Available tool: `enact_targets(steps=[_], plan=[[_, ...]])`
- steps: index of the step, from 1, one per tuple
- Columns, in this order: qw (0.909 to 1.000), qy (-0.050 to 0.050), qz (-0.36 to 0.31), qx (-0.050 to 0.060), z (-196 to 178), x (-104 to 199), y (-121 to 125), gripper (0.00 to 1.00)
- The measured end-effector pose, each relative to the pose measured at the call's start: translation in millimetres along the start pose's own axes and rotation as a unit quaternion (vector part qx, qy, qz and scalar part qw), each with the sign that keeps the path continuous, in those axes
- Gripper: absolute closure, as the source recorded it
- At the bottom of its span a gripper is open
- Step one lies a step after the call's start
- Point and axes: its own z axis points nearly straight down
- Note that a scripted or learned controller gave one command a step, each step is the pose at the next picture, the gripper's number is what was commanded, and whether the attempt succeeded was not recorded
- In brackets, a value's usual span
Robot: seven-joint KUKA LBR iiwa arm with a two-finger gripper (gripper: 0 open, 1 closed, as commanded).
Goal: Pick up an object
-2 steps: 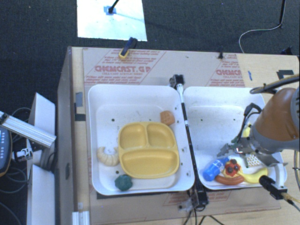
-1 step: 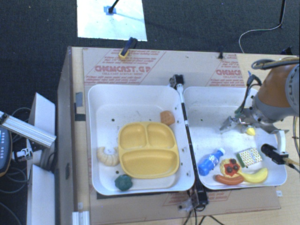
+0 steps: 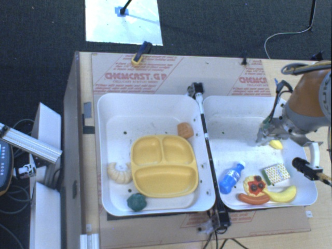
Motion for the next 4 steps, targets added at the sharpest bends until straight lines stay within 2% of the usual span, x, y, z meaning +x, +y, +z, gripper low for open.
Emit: enact_targets(steps=[1, 2, 3, 4], plan=[[1.0000, -0.004, 0.003, -0.001, -86.9, -18.7, 1.9, 1.00], [1.0000, -0.003, 0.003, 0.000, -79.0, -18.5, 48.0, 1.00], [1.0000, -0.004, 0.003, 0.000, -79.1, -18.7, 47.9, 0.00], [1.0000, -0.003, 0.003, 0.001, 11.6, -19.0, 60.4, 0.00]])
